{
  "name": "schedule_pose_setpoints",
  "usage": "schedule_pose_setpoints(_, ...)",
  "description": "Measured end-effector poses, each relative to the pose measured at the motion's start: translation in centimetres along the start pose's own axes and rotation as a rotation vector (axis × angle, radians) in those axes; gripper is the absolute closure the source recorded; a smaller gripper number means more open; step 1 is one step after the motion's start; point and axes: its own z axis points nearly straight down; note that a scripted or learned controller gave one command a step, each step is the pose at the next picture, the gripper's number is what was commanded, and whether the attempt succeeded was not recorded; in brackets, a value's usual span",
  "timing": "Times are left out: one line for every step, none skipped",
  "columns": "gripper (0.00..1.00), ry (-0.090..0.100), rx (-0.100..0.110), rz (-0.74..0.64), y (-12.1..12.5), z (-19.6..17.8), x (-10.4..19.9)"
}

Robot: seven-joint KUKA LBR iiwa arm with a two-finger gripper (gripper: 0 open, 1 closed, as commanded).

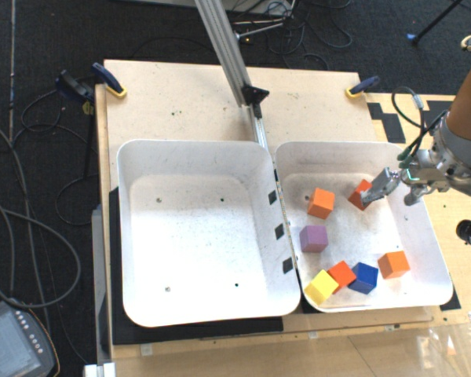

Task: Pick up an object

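The right bin holds several small blocks. A red-brown block lies near its back right, with an orange cube to its left. My gripper hangs over the bin's right side, open. Its left finger is against the right side of the red-brown block, which sits outside the jaws. Nothing is between the fingers. A purple cube sits mid-bin. Along the front lie a yellow cube, an orange-red cube, a blue cube and an orange cube.
The left bin stands beside the right one, sharing a raised middle wall. A slanted metal pole rises from the bench's back centre. Clamps sit at the bench's back corners.
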Motion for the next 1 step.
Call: schedule_pose_setpoints(0.00,-0.001,-0.004,0.002,0.06,-0.19,-0.02)
